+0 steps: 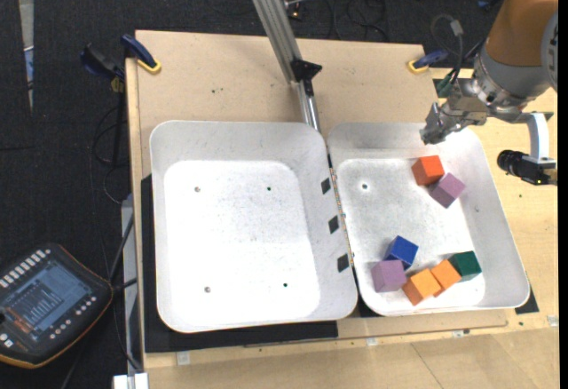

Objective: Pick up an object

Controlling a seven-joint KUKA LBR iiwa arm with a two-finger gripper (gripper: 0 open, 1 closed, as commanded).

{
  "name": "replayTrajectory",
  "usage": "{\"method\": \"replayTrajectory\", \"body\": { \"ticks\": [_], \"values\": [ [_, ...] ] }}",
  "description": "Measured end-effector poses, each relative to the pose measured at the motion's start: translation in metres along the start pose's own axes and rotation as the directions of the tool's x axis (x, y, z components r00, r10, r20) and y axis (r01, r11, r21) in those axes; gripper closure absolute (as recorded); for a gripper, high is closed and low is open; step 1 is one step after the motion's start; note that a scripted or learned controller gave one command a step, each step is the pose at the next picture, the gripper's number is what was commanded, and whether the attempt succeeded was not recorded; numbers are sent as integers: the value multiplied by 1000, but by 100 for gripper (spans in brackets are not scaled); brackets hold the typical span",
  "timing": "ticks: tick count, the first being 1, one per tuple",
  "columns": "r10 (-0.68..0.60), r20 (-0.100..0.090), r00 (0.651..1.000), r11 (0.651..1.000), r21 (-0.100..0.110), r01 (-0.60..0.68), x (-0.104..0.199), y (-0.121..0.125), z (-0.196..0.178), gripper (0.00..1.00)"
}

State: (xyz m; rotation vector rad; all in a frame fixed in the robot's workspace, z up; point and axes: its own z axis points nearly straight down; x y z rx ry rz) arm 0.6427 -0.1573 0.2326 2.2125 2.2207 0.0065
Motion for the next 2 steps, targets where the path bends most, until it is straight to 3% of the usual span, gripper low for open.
{"method": "replayTrajectory", "body": {
  "ticks": [1,2],
  "values": [
    [0,1,1000,1000,0,0,-9,5,-51,100],
    [-4,-4,1000,1000,9,4,51,-11,-46,100]
  ]
}}
